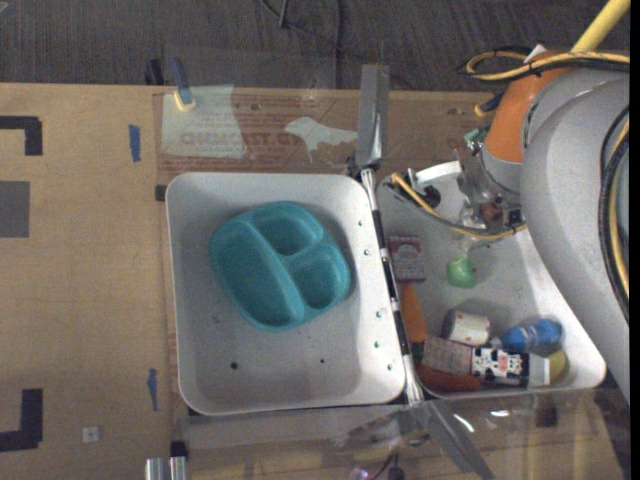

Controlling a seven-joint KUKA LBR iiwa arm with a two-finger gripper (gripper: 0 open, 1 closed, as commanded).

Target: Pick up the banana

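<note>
The grey arm with its orange band reached in from the right, over the right bin. Its pincer was above the far part of this bin, near a small green object, and nothing could be seen held in it. The banana seemed to lie in the near right corner of the same bin, partly hidden behind a blue object and a dark box. In the left bin rested a teal divided plate. Both bins stood on the wooden bench.
</note>
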